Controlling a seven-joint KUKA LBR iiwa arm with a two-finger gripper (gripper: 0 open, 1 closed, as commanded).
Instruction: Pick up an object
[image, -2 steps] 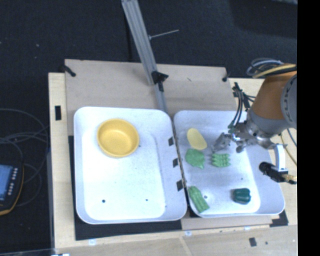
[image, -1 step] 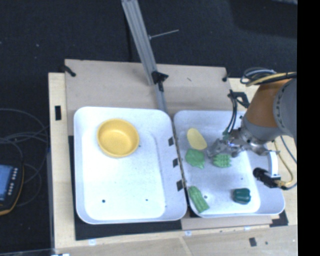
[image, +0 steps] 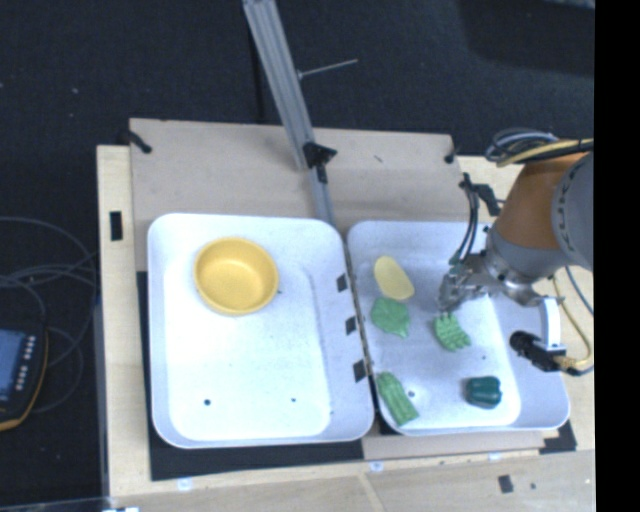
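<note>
A small ridged green piece lies in the right bin, near the middle of its right half. The hand sits directly above it, tips at or touching its upper edge; whether the hand is released or clenched cannot be told, and nothing is visibly between its fingers. Toward the bin's left edge lie a yellow oval piece, a green leafy lump just below it, and a green ridged strip at the near left corner. A dark green pepper-like object rests near the near right corner. The left bin holds a yellow bowl in its far left part, on the counter.
</note>
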